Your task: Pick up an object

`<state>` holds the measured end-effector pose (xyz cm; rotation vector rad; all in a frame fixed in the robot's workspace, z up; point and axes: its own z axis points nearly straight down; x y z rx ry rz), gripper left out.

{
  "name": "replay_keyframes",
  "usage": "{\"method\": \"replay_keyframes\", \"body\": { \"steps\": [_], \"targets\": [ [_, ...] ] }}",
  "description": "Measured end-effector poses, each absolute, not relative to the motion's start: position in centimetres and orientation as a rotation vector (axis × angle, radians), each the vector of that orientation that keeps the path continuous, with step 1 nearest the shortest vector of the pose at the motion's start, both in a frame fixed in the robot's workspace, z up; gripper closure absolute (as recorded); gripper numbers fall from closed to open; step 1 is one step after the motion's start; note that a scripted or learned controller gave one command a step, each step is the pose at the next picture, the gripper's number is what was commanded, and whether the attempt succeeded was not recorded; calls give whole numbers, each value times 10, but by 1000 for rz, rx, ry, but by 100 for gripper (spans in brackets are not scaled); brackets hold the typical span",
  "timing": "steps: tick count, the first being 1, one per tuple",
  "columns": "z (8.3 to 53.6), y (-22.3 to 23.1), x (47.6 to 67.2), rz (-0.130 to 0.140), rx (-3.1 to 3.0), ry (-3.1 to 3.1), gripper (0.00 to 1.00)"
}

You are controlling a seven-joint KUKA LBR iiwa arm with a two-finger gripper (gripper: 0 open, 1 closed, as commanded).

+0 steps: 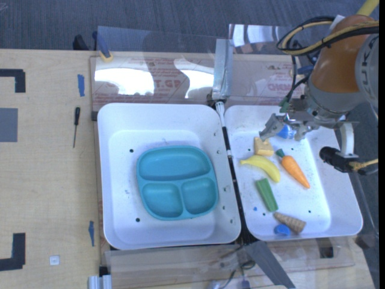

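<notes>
Camera view: one fixed camera looks down at a slant on a pale wooden counter (42, 179) carrying two shallow white plastic bins side by side.
Landmark: the right white bin (340, 218); every place below is given relative to it.
Arm: the grey arm with an orange band (337, 71) reaches over the bin's far right corner.
Pincer: the metal two-finger pincer (287, 125) hangs low over the bin's far end, close above the toys; nothing can be made out between its fingers, and whether they are released or clenched cannot be told.
Task objects, all lying on the bin's floor: a small pale yellow block (261, 146) at the far end, just beside the pincer; a yellow toy banana (265, 165) near the middle; an orange toy carrot with a green top (293, 168) right of the banana; a green flat stick (266, 194) toward the near side; a tan cone with a blue base (290, 224) at the near edge.
Left of the landmark: the other white bin (114, 125) holds a turquoise three-compartment plate (177, 181).
Progress: judged early; no object is lifted, so closing on one and raising it remain.
</notes>
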<state>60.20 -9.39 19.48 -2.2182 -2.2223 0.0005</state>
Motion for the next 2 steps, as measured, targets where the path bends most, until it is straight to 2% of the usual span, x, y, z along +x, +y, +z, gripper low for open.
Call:
{"method": "replay_keyframes", "body": {
  "steps": [1,2],
  "targets": [
    [206,-93,603,-3,-2219,-2225,100],
    [205,-93,603,-2,-2219,-2224,0]
  ]
}}
